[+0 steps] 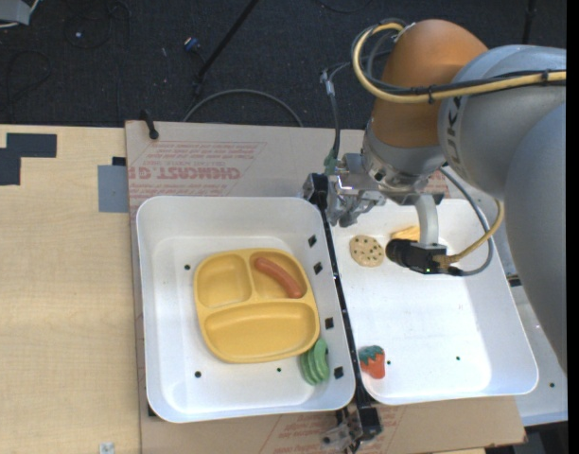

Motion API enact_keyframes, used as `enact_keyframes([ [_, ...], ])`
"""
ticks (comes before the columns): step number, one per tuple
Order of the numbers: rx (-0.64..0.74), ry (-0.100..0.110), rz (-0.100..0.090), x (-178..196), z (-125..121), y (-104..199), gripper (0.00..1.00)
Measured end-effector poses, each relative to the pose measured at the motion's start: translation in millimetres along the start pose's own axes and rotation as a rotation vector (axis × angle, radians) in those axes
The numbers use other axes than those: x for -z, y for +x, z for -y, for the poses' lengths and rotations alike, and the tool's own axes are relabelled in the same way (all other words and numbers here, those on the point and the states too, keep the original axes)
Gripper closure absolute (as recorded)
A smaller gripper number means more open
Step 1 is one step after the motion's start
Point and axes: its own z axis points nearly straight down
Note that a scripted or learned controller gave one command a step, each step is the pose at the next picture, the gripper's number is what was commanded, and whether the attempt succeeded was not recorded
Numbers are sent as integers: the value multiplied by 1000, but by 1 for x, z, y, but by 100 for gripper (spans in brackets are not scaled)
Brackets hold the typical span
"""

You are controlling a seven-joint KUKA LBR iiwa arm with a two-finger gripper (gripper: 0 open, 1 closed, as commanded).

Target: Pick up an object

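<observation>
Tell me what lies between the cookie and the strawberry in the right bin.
In the camera view, only bare white bin floor lies between the cookie and the strawberry.

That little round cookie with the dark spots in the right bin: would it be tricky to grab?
Probably. The round tan cookie with dark spots lies flat on the white right bin's floor, so there's little edge to pinch. It looks thin and stiff, likely light, and may slide when nudged.

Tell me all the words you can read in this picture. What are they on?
"CHEMCAST G.P.", in red, upside down, on the cardboard sheet behind the left bin; the letters are faint, so that reading is unsure.
More red print on the cardboard below the bins: too blurred to read.
</observation>
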Motion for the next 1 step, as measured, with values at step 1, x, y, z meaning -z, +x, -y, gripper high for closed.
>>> enact_keyframes([
  [1,1,3,0,-13,1,50,100],
])
